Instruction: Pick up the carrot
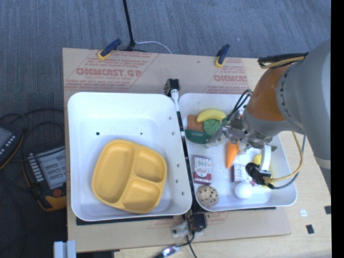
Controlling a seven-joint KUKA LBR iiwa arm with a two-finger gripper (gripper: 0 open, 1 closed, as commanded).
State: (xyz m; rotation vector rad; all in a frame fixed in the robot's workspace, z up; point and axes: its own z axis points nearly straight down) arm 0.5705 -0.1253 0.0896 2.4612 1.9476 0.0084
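The orange carrot (231, 154) lies in the right bin (285, 198), near its middle, with its narrow tip pointing toward the front edge. My gripper (236, 137) hangs directly over the carrot's thick upper end and hides it. The grey arm with its orange band (269, 98) reaches in from the right above the bin's back half. Whether the gripper touches the carrot is not visible from here.
Around the carrot sit a yellow banana (210, 114), a green vegetable (212, 126), a red-and-white box (202, 169), a cookie (207, 195), a white egg (243, 190) and a yellow-and-white item (258, 160). The left bin (80, 117) holds a yellow divided plate (129, 174).
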